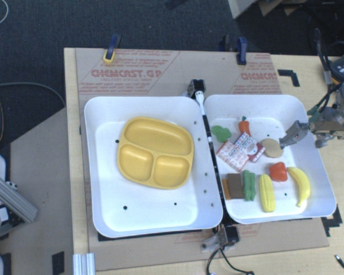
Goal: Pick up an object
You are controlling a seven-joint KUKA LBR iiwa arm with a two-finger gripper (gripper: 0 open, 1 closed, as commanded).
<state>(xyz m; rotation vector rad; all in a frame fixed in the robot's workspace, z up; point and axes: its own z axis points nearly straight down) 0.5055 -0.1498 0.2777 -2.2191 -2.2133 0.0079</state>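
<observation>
My gripper (295, 133) sits over the right bin (258, 103), coming in from the right edge. 1 finger (292, 134) points down-left, its tip just beside a tan round piece (272, 148); I cannot tell whether they touch. Jaws: I cannot tell whether they are apart or together, since the 2nd finger is not clear to me. Nothing shows between them.

Right bin contents: carrot (243, 125) and green leafy piece (221, 133) toward the back, red-and-white packet (237, 152) mid-bin, red piece (278, 172), banana (301, 185), corn cob (266, 192), green pod (249, 185), brown block (234, 186) along the front.

Left bin (100, 125) holds 1 yellow 3-compartment plate (155, 152).
</observation>
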